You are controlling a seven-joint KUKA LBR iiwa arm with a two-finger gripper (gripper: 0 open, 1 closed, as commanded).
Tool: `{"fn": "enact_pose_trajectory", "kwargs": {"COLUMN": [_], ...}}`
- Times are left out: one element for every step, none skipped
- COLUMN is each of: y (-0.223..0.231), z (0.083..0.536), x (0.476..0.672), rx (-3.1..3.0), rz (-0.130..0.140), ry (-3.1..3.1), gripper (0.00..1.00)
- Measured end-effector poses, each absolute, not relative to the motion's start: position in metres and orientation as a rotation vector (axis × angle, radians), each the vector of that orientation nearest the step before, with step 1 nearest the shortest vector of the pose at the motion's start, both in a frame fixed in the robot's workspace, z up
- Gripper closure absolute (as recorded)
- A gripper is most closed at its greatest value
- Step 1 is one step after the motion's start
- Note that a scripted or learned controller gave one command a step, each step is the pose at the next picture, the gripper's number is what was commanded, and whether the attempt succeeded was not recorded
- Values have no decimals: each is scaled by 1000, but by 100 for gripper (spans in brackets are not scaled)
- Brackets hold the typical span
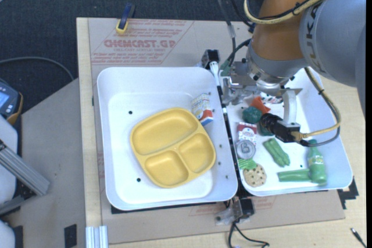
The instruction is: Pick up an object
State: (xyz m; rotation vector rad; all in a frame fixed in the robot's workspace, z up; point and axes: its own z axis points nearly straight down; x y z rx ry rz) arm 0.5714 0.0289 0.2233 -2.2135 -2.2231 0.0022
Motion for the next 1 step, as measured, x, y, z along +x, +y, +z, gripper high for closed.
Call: {"fn": "enact_pose_trajectory", "kwargs": {"y": [84], "z": [230], "x": [548], "rx": [-2210], "rz": [1], "ry": [-2225], "gripper": [100]}}
